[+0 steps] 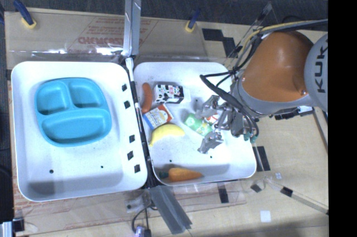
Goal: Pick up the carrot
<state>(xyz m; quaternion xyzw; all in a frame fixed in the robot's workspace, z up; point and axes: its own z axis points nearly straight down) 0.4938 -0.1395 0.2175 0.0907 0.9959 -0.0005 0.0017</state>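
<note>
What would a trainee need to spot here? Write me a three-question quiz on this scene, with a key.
1. Which bin holds the carrot: the left bin or the right bin?
2. True or false: the gripper is directly over the carrot.
3. What lies in the left bin?

Key
1. The right bin, along its near edge.
2. False. It hovers beside the green packet, farther up the bin from the carrot.
3. A blue divided tray.
</note>
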